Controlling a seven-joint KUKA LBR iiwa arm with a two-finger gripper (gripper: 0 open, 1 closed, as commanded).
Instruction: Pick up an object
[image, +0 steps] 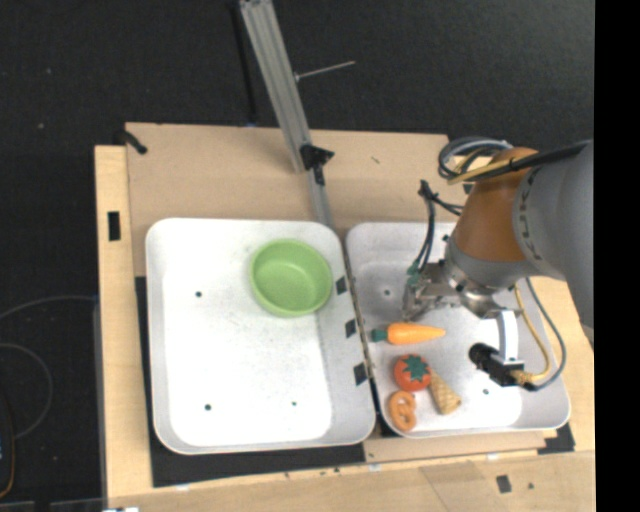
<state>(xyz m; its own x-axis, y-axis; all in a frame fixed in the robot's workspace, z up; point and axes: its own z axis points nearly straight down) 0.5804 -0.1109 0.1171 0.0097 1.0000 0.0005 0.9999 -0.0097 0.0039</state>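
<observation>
Two shallow white bins side by side on a tan bench: left bin (200, 400) and right bin (540, 410), their inner rims touching down the middle. In the left bin, a green bowl (291, 278) sitting upright near the upper right corner, well apart from everything else. In the right bin, a cluster of toy food toward the lower left: a carrot (410, 334) lying on its side, green stub pointing left and orange tip pointing right; just below it a tomato (412, 372) with a dark green top; beside that, lower right, a small tan cone (445, 395) tilted on its side; and at the bin's lower left corner an orange slice-like piece (402, 408), close to the rim. Reaching in from the right, the grey arm with its orange band (490, 215), wrist bent down over the right bin. Gripper (422, 296) low over the bin floor, just above the carrot and near its middle (contact not clear from this angle). Finger spread hidden in the dark metal cluster beneath the wrist, so cannot tell how far apart, and nothing visibly clasped between them. Cables looping off the wrist toward the lower right of the bin.
</observation>
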